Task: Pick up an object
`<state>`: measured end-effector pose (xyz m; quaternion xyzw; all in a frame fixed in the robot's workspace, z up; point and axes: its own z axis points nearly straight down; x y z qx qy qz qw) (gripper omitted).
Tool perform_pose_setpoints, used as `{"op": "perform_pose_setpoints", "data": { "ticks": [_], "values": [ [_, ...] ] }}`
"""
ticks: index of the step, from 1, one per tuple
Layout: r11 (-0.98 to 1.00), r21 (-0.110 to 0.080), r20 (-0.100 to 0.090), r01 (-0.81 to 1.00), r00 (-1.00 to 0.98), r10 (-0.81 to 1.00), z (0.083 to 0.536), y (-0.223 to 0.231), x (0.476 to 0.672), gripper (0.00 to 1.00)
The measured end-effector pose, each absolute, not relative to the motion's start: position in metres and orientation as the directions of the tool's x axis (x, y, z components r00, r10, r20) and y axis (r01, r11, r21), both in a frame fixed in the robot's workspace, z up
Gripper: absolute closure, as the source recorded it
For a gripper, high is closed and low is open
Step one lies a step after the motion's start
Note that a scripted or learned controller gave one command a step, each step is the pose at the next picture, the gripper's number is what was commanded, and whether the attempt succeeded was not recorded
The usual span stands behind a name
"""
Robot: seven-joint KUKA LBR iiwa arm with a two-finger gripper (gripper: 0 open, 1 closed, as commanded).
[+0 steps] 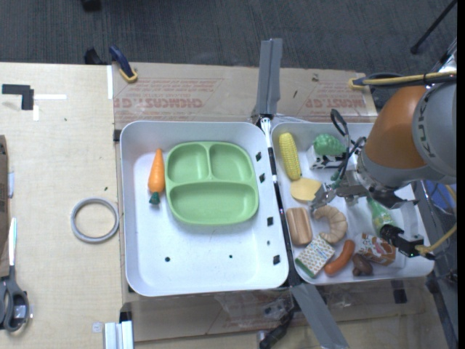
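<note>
Hovering low in the right bin (429, 267): tool (325, 197), tips just above the croissant (333, 222) and beside the yellow wedge (306, 190). Gripping nothing visible; finger spread too blurred to tell. Lying nearby: corn (290, 155), bread roll (298, 226), sausage (339, 257). Hiding part of the bin under the arm (399, 140). Sitting in the left bin (196, 264): green tray (212, 182), carrot (156, 173).

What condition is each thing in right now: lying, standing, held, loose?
Carrot: lying loose in the left bin, beside the plate.
Green plate: flat, nothing on it.
Corn cob: lying in the right bin.
Croissant: lying loose.
Gripper: low above the croissant.
</note>
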<state>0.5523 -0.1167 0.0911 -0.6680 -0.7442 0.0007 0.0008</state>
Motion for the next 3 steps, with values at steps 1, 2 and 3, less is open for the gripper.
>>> {"op": "perform_pose_setpoints", "data": {
  "ticks": [1,2,3],
  "values": [
    [0.108,-0.002,0.0,0.994,-0.108,0.994,0.091,-0.117,0.552,0.0],
    [0.11,-0.002,0.0,0.994,-0.11,0.994,0.092,-0.111,0.506,0.0],
    [0.105,-0.002,0.0,0.994,-0.105,0.994,0.1,-0.112,0.507,1.0]
  ]
}}
